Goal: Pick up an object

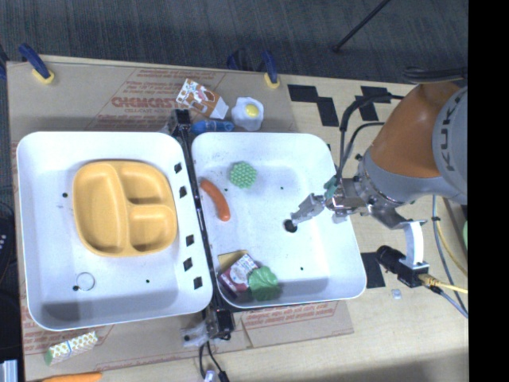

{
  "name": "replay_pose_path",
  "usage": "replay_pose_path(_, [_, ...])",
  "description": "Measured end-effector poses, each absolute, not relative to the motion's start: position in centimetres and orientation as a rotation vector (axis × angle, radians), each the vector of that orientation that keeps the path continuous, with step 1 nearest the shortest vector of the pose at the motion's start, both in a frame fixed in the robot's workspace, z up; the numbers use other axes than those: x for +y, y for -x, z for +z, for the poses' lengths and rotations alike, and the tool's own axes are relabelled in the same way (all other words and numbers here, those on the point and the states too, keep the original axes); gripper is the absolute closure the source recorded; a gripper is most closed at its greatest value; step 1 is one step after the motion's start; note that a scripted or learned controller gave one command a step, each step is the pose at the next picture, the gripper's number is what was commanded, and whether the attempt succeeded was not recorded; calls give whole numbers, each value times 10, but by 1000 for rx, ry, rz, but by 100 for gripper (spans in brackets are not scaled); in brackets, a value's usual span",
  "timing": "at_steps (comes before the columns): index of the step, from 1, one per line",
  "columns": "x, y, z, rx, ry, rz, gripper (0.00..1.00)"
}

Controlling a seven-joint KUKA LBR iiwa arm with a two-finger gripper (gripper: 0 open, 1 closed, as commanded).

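Probably the easiest pick is the orange sausage [215, 200], lying at nine o'clock in the right bin [318, 146]: light, slightly soft, smooth; grip it across its middle. Whether the gripper [298, 217], hovering right of centre, grasps anything, I cannot tell.
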State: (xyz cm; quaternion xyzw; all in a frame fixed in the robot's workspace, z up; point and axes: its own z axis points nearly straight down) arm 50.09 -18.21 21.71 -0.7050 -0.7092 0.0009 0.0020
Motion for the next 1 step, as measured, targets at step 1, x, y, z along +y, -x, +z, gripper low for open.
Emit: replay_pose_path(1, [-117,-524,114,-2360,2064,5,0])
